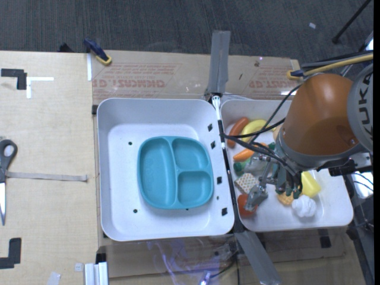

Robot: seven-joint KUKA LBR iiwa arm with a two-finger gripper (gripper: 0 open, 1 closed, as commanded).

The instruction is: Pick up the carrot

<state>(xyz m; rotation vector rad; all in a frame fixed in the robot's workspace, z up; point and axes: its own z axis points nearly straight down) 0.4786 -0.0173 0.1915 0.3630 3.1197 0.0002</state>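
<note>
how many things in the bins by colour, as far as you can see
Partly hidden by the arm, so visible items only.
Teal: 1, divided plate
Orange: 2, carrot, piece
Yellow: 2
White: 1
Red: 1
Green: 1
Total: 8

You have two shallow white bins: the left bin [107, 177] and the right bin [332, 215]. One teal divided plate [176, 172] with three compartments. One pair of scissors [5, 171] on the bench at far left. One arm, one gripper [261, 192]. In the right bin you can count roughly: one carrot [244, 155], one red piece [238, 126], two yellow pieces [256, 126] [310, 184], one white lump [304, 206], one green bit [238, 166]; the arm hides others, so that count is partial
</note>
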